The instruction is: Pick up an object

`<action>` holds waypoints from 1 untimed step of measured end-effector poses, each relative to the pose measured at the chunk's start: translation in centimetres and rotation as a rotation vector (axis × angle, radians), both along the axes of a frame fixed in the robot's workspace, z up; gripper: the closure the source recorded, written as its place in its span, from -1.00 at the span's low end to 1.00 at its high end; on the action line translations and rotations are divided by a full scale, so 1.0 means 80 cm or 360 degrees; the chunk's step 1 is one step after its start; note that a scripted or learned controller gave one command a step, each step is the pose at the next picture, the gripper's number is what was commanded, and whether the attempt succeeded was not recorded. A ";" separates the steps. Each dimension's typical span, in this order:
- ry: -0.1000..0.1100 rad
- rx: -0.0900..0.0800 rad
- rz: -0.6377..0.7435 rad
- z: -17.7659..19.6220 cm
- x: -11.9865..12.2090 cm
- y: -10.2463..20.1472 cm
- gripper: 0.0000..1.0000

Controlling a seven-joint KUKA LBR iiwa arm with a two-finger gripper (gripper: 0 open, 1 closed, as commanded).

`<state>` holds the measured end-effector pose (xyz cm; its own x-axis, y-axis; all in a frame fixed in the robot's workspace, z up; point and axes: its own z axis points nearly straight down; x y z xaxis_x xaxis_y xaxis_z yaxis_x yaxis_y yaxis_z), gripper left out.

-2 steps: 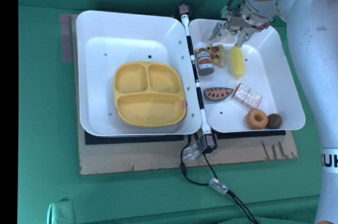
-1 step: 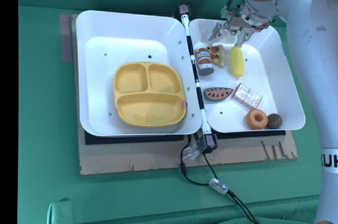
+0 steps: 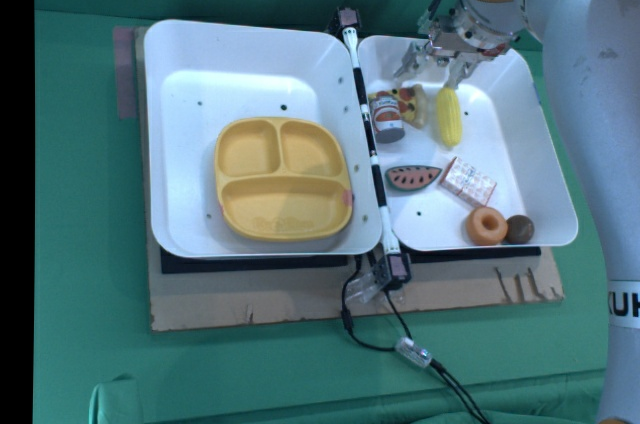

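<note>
Camera view
Arm: reaches in from the right, over the far edge of the right bin [image 3: 560,212].
Gripper [image 3: 452,74]: fingers splayed apart; the top of the corn cob [image 3: 449,115] sits just under them, contact unclear.
Corn cob: upright in the right bin's far half, beside a small can [image 3: 386,117].
Near edge: watermelon slice [image 3: 412,177], pink box [image 3: 468,181], doughnut [image 3: 487,226], brown ball [image 3: 519,229].
Left bin [image 3: 180,62]: yellow divided plate [image 3: 283,178], near its centre.

Bare floor right of corn [image 3: 449,116]
</note>
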<state>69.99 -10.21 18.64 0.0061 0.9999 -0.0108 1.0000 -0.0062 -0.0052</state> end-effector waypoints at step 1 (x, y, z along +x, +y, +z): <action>0.0000 -0.0001 -0.0002 0.000 0.000 0.001 -1.00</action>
